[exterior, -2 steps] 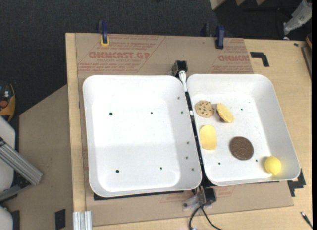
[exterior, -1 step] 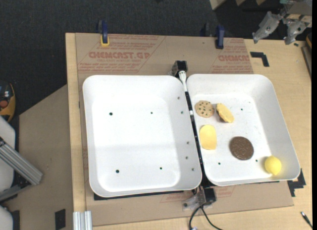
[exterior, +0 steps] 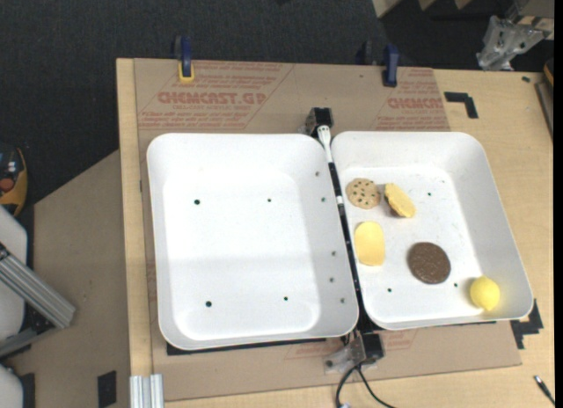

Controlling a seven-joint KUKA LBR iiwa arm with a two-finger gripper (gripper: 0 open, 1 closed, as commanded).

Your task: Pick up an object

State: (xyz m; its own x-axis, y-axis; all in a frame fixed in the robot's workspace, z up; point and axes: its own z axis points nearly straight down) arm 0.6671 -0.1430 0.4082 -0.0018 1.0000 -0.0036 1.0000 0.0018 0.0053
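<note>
An aluminium rail (exterior: 35, 287) lies at the far left, off the worktop (exterior: 132, 222), a brown paper-faced board with red print, held at its far edge by two blue clamps (exterior: 184, 49) (exterior: 391, 61). The left bin (exterior: 237, 239) is smooth white plastic with rounded corners and small dark dots on its floor. The right bin (exterior: 493, 213) touches it along a dark seam and holds every pickable object: a round speckled cookie (exterior: 361, 193), just beside it a yellow-orange wedge (exterior: 399, 200), nearer the camera a pale yellow oblong (exterior: 369, 244), a flat brown disc (exterior: 429, 263), and a small yellow ball (exterior: 485, 293) against the near right wall. They lie apart, nothing covering them.
</note>
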